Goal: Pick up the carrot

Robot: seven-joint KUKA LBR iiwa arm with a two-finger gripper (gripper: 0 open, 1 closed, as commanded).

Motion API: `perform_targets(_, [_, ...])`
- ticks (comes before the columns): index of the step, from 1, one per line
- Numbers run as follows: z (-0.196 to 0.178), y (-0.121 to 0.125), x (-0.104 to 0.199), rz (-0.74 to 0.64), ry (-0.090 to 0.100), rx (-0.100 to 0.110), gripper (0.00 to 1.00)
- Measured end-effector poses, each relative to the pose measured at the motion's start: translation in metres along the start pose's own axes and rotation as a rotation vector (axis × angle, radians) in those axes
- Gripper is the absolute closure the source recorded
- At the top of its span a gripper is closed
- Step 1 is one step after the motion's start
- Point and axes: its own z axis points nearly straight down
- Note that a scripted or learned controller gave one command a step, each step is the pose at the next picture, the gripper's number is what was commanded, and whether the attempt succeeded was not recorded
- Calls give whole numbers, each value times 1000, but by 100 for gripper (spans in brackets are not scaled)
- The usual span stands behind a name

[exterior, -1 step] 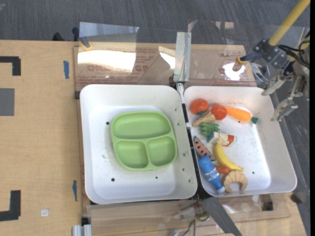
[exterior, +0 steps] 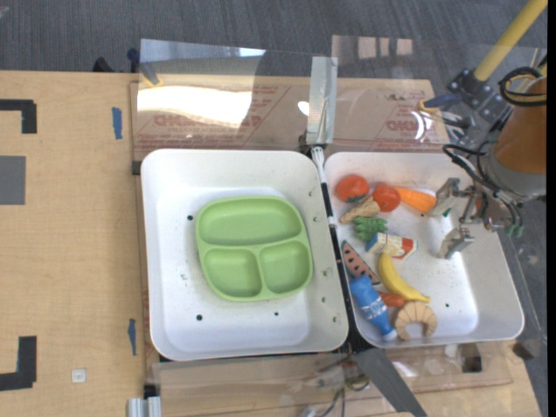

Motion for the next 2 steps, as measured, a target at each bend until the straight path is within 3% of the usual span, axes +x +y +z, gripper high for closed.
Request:
perform_targets(1, [9,2,-44,99,40,-4,0])
perform_targets(2, [8,16,-46,268,52,14,0])
